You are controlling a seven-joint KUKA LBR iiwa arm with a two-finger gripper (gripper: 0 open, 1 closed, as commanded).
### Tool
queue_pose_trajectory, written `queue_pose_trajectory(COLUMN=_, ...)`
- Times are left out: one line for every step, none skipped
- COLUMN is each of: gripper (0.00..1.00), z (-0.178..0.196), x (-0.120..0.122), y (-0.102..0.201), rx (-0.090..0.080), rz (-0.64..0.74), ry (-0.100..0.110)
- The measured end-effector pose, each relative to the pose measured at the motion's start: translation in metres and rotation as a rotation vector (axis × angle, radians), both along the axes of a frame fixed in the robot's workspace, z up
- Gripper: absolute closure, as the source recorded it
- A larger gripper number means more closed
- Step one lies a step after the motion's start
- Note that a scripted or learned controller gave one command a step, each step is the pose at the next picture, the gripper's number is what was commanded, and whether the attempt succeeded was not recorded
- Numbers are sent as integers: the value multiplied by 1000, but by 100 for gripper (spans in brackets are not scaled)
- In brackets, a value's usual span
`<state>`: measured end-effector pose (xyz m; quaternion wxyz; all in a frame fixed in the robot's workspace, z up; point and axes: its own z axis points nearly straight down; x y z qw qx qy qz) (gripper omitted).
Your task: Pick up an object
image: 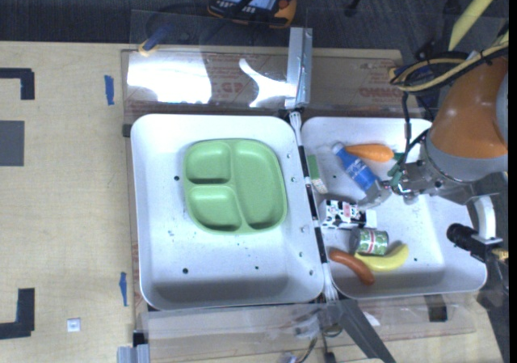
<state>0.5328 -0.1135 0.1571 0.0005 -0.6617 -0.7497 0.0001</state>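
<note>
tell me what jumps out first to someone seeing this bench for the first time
The pale green divided plastic plate draws the eye first, lying alone in the shallow white left bin. Next comes the clutter in the shallow white right bin: an orange carrot, a blue plastic bottle, a yellow banana and a red sausage. The grey arm with its orange band looms over that bin's right side.
</note>
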Motion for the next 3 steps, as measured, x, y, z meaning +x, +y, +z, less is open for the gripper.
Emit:
queue_pose_trajectory(gripper=0, z=-71, x=68, y=-9, rx=-1, rz=-41, ry=-6)
queue_pose_trajectory(gripper=100, z=-60, x=68, y=-9, rx=-1, rz=-41, ry=-5)
queue_pose_trajectory(gripper=100, z=28, x=68, y=81, rx=0, rz=-17, ry=-2)
